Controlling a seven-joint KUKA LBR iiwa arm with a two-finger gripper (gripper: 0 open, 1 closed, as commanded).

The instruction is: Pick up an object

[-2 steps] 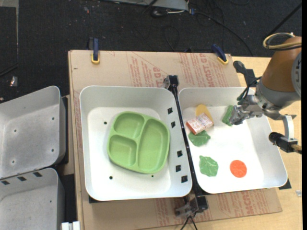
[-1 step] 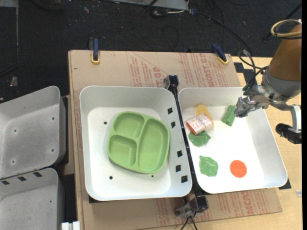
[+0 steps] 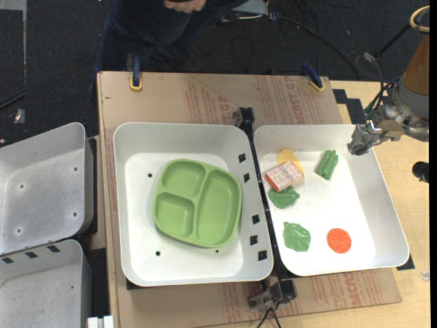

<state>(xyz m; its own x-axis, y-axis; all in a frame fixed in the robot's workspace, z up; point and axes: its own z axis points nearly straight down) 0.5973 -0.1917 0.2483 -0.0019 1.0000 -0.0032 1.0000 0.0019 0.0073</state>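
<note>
a green divided plate (image 3: 199, 203) sits in the left bin (image 3: 130, 183). the right bin (image 3: 382, 203) holds a red-white box (image 3: 284, 176), green pieces and an orange disc (image 3: 339, 240). the arm reaches in over its upper right rim, end effector (image 3: 360, 144) angled down-left.

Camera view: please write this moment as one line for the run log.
gripper: over right bin upper right rim, holding nothing seen | right bin: red-white box, orange disc, green pieces | left bin: green tray
</note>
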